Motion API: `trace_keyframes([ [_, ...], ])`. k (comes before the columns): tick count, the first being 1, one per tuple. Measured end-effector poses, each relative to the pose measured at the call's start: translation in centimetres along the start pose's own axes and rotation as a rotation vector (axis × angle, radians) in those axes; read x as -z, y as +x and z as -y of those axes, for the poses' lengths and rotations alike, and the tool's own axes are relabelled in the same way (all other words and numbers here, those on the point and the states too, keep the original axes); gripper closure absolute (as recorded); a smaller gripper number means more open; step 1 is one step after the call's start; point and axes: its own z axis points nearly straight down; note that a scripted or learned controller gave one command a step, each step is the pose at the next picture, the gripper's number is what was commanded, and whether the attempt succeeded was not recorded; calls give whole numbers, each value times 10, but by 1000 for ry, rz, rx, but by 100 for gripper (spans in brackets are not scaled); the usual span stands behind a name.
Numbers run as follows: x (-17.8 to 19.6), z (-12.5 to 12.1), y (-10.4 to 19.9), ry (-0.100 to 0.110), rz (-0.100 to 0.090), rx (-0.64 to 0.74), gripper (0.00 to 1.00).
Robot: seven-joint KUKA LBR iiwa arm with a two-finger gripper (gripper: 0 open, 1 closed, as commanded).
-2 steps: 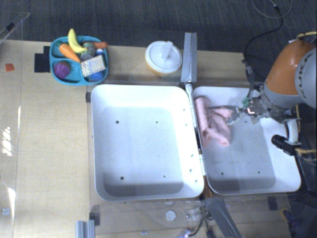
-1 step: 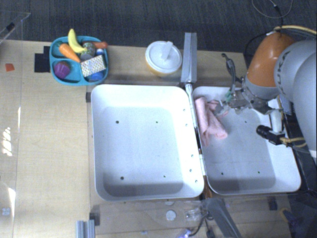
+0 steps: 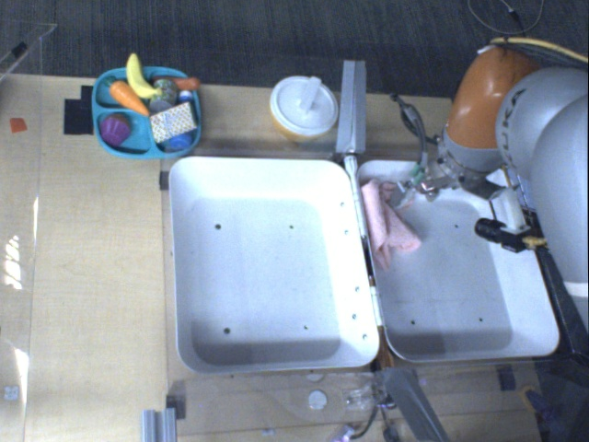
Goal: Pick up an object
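Note:
A crumpled pink cloth (image 3: 387, 221) lies in the right white bin (image 3: 460, 293), against its left wall near the back corner. My gripper (image 3: 420, 184) is low over the back of that bin, just right of the cloth's upper end. The cloth's top corner reaches up to the gripper, and I cannot tell whether it is held. The grey arm with its orange band (image 3: 483, 99) comes in from the right.
The left white bin (image 3: 267, 265) sits beside the right one. Behind the bins stand a blue tray of toy food (image 3: 147, 113), a white lidded cup (image 3: 304, 107) and a grey metal post (image 3: 351, 109).

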Motion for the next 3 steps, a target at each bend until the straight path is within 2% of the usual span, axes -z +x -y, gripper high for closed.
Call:
trace_keyframes([
  [1,-1,-1,-3,-8,-10,-133,0],
  [3,2,70,39,-24,3,34,0],
])
